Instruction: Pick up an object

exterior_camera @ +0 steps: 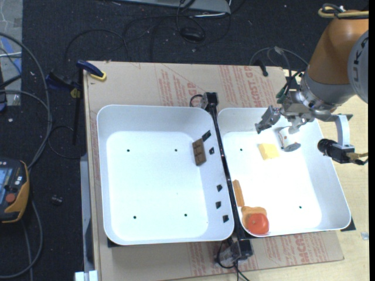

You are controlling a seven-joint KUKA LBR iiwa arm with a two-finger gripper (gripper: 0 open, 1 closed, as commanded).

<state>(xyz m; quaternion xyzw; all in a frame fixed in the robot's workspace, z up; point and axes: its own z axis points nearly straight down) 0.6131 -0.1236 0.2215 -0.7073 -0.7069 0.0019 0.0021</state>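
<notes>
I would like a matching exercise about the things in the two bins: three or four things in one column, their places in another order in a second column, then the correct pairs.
Things:
1. brown block
2. yellow piece
3. red-orange ball
4. gripper

Places:
A. near corner of the right bin, by the divider
B. above the far part of the right bin
C. right side of the left bin, near the divider
D. on the floor of the right bin, far half, below the gripper in the picture

Pairs: 1-C, 2-D, 3-A, 4-B
</notes>
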